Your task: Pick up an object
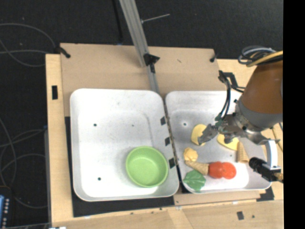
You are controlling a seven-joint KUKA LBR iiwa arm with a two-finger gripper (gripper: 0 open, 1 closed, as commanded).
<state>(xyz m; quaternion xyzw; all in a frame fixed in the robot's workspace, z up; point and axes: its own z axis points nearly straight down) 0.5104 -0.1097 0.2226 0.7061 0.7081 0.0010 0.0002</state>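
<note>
White plastic bins sit side by side on a tan bench (109,66), pictured from a fixed camera overhead, as a grey KUKA arm with an orange band (264,87) reaches in from 3 o'clock. The gripper (213,133) hangs over the right bin (190,104), its dark fingers pointing toward 8 o'clock and lying across a pale yellow piece (198,133) near the bin's middle. Whether those fingers are parted or closed cannot be told from this angle, and nothing is clearly seen clamped between them.

A second yellow piece (231,143) shows just at 4 o'clock from the gripper, partly under the wrist. Toward 6 o'clock in the same bin lies a cluster of toy food: a small yellow lump (190,153), a tan cone (198,166) just beside it, a red tomato-like object (222,170) at the cone's 3 o'clock end, and a green leafy object (194,180) at the bin's 7 o'clock corner, touching the cone's lower side. A narrow orange-tan wedge (241,152) stands near the tomato's 1 o'clock side.

The left bin (95,113) holds a light green bowl (147,166), upright, resting toward its 5 o'clock corner. A silver metal rail (136,32) slants down from 12 o'clock to the seam between the two bins. Loose dark cables (19,46) trail over the black floor at 9 o'clock.
</note>
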